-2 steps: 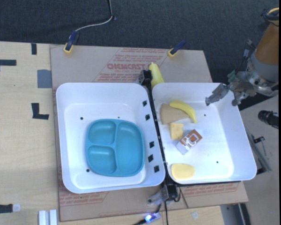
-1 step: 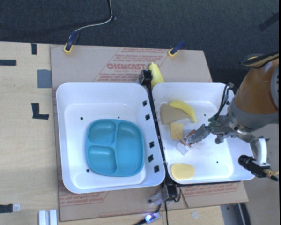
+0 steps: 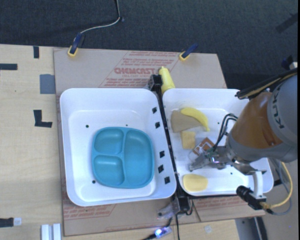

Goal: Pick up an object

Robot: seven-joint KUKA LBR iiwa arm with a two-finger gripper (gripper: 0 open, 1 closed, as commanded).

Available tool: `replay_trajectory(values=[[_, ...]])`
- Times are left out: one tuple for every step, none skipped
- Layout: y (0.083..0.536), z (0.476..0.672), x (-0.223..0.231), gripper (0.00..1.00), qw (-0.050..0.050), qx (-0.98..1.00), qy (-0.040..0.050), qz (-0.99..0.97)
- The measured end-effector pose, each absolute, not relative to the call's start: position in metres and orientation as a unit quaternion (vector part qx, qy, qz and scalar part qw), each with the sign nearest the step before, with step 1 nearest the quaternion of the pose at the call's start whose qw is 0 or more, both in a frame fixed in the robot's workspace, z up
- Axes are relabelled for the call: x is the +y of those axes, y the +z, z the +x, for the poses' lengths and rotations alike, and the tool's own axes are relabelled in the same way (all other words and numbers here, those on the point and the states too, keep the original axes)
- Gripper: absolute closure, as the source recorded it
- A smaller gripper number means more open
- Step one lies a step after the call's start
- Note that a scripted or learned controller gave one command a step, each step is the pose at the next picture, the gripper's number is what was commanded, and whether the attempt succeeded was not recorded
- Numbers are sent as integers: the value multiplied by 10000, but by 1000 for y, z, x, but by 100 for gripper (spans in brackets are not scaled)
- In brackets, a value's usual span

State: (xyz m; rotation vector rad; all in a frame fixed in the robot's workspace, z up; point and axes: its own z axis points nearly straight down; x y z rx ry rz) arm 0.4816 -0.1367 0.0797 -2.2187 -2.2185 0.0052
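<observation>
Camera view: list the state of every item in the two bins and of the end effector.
Blue plate: flat in left bin, nothing on it.
Banana: lying in right bin, resting on a tan piece.
Yellow block: lying flat.
Pale yellow piece: lying near front wall.
End effector: down among the items.

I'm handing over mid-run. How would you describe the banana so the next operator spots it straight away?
Look at the right-hand bin, the one the arm reaches into. Near its far edge lies the banana, a curved yellow piece resting partly on a tan slab. Its crescent shape separates it from the pale yellow block just below and the flat pale yellow oval at the near edge.
</observation>
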Motion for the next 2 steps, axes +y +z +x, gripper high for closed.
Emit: replay_trajectory(values=[[191, 549, -45, 0, -38, -7120, -56, -7021], [156, 556, 61, 0, -25, -7045, 20, -7097]])
